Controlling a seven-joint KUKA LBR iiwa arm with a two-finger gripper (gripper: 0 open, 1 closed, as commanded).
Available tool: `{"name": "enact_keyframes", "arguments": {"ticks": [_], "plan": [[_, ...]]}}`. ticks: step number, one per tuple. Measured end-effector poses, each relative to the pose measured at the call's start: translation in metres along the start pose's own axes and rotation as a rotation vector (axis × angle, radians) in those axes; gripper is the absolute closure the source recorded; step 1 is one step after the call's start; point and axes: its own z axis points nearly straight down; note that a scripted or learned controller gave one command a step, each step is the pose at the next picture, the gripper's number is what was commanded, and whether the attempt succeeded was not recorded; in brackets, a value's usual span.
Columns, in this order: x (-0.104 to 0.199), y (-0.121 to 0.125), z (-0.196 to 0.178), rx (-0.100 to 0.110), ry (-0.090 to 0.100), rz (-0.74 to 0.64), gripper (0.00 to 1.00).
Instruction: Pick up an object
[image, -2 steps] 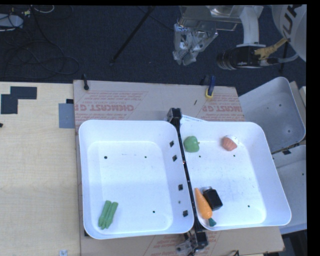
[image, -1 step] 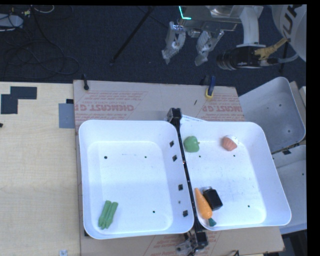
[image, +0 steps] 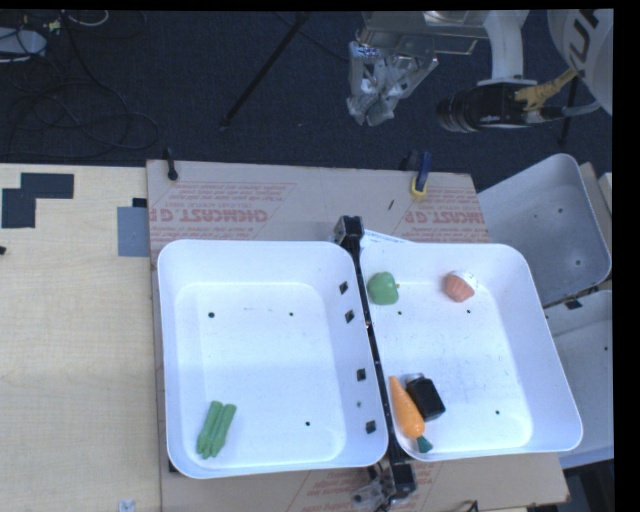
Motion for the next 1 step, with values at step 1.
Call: {"name": "enact_keyframes", "arguments": {"ticks": [1], "plan": [[-0.0004,0.0001,0.0004,0.001,0.000,0.000,0.00]]}}
